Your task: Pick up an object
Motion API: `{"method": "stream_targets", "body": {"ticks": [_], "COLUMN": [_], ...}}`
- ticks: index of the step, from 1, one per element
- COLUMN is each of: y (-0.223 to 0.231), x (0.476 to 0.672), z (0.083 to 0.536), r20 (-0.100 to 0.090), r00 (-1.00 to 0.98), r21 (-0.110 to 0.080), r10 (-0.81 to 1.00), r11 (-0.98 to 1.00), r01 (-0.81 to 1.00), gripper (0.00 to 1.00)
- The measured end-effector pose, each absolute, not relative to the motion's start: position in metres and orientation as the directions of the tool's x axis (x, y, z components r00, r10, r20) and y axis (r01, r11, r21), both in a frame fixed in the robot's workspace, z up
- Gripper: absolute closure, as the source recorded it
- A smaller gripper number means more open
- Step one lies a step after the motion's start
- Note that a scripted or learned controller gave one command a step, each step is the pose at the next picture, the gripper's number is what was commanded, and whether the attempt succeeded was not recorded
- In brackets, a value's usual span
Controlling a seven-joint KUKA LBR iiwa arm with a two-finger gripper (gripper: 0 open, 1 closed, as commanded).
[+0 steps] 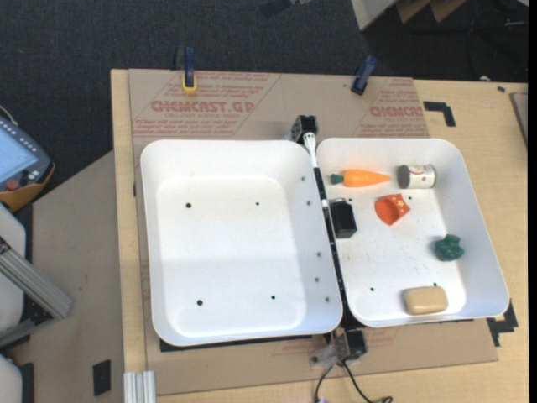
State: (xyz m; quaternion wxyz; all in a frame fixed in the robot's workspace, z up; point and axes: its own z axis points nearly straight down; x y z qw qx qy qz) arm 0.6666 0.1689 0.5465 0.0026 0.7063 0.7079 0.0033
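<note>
Across the desk [252, 91] you have two white bins edge to edge: the left bin [226, 233] offers open floor, while the right bin [470, 225] carries every object. Along its far wall lie a carrot [362, 177] and a small can [417, 176], just apart; a red-orange piece [391, 209] sits nearer the middle, a green lump [450, 248] near the right wall, and a tan block [424, 300] close to the near rim. You cannot tell the hand's state from this view.
</note>
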Motion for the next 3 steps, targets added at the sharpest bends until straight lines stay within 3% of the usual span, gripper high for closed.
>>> {"method": "stream_targets", "body": {"ticks": [3], "y": [0.172], "x": [0.667], "z": [0.579], "r20": [0.002], "r00": [-0.006], "r21": [0.021], "r10": [1.0], "r11": [0.006], "r01": [1.0], "gripper": [1.0]}}
